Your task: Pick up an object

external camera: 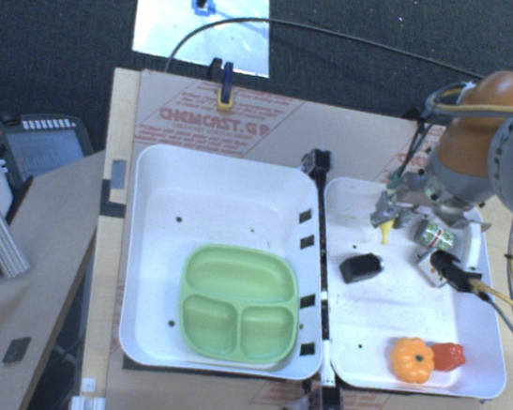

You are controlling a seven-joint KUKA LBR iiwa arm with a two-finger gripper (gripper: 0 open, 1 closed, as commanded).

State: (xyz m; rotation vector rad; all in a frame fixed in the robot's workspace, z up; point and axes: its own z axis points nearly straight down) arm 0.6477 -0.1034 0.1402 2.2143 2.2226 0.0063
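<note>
Your tool [388, 220] sits low over the far part of the right bin [477, 320], reaching in from the right under the orange band [499, 99] of the arm. A small yellow object [385, 232] shows right at its tip; it looks like it is between the fingers, but the view is too coarse there, so you cannot tell whether the tool is clenched or released.

Just right of the tool, a small can-like item with a green and white label [436, 236] lies on the bin floor. A black block [359, 267] lies near the middle of the right bin, toward the divider, apart from the tool. At the near right corner, an orange pumpkin-shaped toy [413, 360] touches a red piece [448, 356].

In the left bin [172, 197], a green divided plate [240, 303] with three compartments lies at the near side. Both bins rest on a cardboard sheet [249, 123] on the counter [120, 133].
</note>
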